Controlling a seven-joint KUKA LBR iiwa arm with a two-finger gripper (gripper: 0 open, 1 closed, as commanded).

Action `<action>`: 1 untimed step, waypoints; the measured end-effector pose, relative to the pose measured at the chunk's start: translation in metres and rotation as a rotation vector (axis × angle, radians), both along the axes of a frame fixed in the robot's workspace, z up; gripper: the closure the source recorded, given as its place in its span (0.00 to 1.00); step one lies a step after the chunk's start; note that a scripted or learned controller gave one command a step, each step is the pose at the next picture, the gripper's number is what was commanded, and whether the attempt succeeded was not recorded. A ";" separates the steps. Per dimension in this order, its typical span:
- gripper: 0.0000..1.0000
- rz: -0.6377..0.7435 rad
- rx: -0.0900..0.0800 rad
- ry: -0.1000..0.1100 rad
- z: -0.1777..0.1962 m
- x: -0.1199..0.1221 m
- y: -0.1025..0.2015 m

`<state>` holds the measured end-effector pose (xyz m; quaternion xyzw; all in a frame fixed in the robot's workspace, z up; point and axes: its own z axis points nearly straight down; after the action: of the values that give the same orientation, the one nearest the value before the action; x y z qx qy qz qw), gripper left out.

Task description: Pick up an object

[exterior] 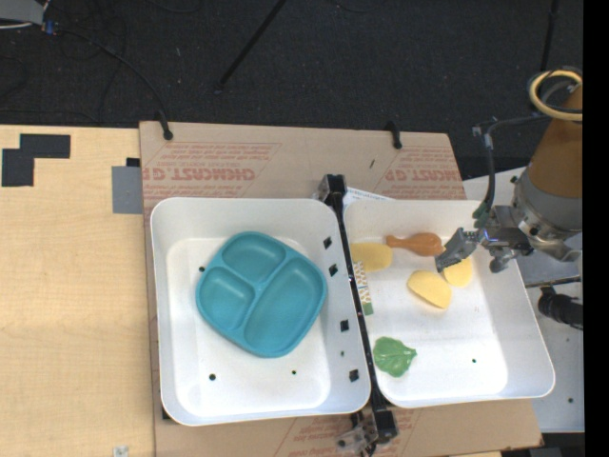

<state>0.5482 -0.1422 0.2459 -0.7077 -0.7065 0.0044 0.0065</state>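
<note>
**Arm poised over the right bin's yellow pieces**

Dark carpet and trailing black cables fill the far side of the room, and nearer to me a pale wooden bench top (67, 293) carries a flat sheet of brown printed cardboard (285, 165) with two shallow white plastic bins on it, side by side.

In the left white bin (176, 222) lies a teal plastic plate with three divided sections (261, 293), sitting a little askew near the bin's middle.

The right white bin (519, 350) holds the loose toy-like pieces. A pale yellow flat piece (371, 255) rests near the divider between the bins. Just beside it to the right is an orange-brown drumstick-shaped piece (416, 244). Below that sits a rounded yellow wedge (430, 289), and touching or nearly touching its upper right is a smaller yellow piece (460, 273). A green leaf-shaped piece (392, 356) lies well apart from these, toward the bin's near edge and close to the divider.

From the right comes the grey arm with its orange band (557, 155). Its two-finger gripper (459, 248) hangs low over the bin, between the drumstick's thick end and the smaller yellow piece. From where I stand I cannot tell whether it is parted or closed, and nothing is visibly caught in it.
</note>
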 end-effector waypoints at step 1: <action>0.00 0.002 -0.002 -0.012 0.006 0.002 0.000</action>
<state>0.5504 -0.1423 0.2522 -0.7070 -0.7072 0.0009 0.0017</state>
